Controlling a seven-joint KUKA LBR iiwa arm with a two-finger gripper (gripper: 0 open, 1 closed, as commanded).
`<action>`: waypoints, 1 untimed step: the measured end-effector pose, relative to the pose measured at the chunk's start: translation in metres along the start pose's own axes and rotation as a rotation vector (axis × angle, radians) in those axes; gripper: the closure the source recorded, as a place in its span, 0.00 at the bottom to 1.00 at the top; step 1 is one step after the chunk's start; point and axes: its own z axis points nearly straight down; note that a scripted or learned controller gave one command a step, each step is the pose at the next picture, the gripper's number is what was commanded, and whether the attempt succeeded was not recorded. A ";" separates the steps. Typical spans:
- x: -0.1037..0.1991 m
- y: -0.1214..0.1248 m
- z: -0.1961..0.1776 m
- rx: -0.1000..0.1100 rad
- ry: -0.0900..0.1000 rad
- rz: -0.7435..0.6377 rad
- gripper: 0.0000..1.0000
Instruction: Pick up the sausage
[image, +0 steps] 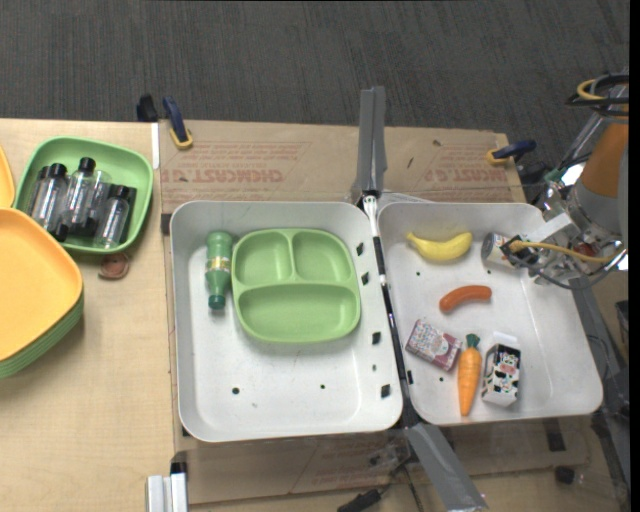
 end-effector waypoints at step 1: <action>0.023 0.009 0.004 -0.001 0.002 0.160 1.00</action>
